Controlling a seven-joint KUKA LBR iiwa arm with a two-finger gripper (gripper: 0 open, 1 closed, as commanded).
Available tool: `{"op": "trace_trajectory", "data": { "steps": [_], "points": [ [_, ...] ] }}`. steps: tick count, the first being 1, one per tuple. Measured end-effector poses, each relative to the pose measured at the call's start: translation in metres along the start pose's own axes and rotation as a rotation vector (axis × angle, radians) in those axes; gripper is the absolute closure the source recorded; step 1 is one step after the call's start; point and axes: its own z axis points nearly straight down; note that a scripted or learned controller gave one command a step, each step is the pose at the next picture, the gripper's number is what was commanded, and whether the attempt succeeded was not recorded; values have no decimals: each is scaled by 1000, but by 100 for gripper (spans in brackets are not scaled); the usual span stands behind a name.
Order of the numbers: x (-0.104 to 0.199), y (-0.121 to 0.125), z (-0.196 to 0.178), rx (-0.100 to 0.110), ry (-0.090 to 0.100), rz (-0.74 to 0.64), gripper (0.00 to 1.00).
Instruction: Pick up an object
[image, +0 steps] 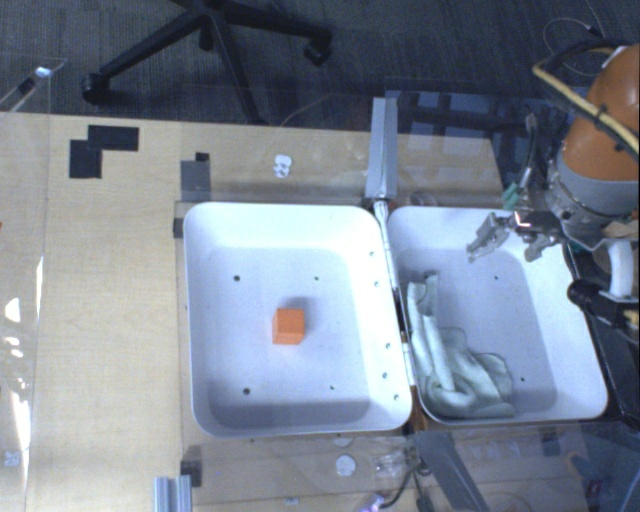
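Crumpled pale cloth (455, 365), orange cube (289, 326).

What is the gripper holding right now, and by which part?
Nothing. The gripper hangs over the right bin, apart from the pale cloth; the orange cube lies in the left bin.

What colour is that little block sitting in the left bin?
Orange. The block shows plainly in the camera view, lying alone near the middle of the left bin.

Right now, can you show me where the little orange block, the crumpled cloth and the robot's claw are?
orange block (289, 326): camera view, middle of its top face.
cloth (452, 366): camera view, on its bunched folds.
gripper (505, 235): camera view, midway between its fingertips.
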Motion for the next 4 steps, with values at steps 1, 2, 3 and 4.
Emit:
{"op": "trace_trajectory", "data": {
  "steps": [1,2,3,4],
  "points": [
    [-2,75,141,0,0,-190,0],
    [-46,100,186,-2,-1,-184,0],
    [-45,104,172,-13,-3,-186,100],
    [-61,96,89,-5,-2,-10,100]
  ]
}}
